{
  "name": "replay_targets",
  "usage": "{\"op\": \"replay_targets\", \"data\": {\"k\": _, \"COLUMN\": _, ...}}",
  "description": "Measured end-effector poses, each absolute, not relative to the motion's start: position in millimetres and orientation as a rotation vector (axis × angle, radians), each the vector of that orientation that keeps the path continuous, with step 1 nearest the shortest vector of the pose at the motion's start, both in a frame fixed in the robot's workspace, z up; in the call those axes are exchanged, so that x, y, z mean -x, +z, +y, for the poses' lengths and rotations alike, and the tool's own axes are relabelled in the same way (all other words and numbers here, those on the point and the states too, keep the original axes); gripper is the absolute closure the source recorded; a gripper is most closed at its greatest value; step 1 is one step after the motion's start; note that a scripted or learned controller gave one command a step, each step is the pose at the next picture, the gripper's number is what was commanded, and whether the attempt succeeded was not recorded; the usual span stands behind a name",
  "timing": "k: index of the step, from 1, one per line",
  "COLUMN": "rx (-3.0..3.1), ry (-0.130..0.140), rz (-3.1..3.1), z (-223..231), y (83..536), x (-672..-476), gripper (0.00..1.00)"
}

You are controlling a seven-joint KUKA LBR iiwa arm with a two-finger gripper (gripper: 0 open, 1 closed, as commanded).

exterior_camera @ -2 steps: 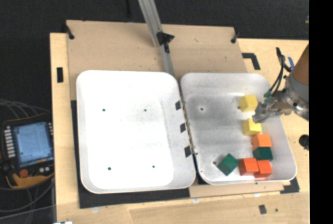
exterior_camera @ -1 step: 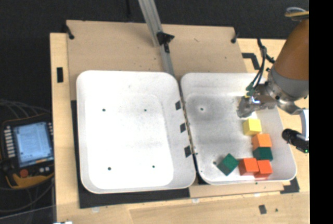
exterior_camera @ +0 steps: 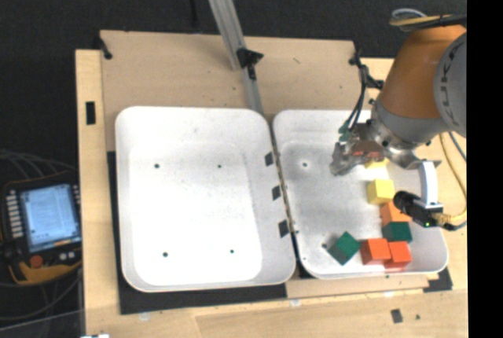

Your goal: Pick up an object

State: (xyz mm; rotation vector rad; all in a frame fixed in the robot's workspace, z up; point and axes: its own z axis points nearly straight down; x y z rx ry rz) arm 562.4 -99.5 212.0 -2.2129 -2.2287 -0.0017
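Camera view: tool (exterior_camera: 343,161) over right bin (exterior_camera: 314,195), open or closed cannot tell; nearest object, yellow block (exterior_camera: 380,190), lies at 4 o'clock, just beside

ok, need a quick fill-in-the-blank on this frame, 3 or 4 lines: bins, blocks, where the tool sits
1. All the blocks lie in the ____ bin as the camera sees it.
2. The block nearest the tool is the ____ block.
3. The two-tone green block lies to the camera's ____ of the orange blocks.
4. The tool is above the right bin's ____ half, as the camera sees it.

Missing words: right; yellow; left; far
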Motion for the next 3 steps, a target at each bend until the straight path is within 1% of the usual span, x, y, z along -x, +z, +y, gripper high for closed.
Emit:
{"op": "replay_targets", "data": {"k": 1, "rx": 2.211, "ry": -0.003, "rz": -2.229, "z": -43.3, "y": 216.8, "x": -562.1, "gripper": 1.0}}
{"op": "replay_targets", "data": {"k": 2, "rx": 2.213, "ry": -0.003, "rz": -2.23, "z": 7.9, "y": 212.4, "x": -571.8, "gripper": 1.0}}
{"op": "replay_targets", "data": {"k": 3, "rx": 2.213, "ry": -0.005, "rz": -2.231, "z": 57.4, "y": 233.1, "x": -584.5, "gripper": 1.0}}
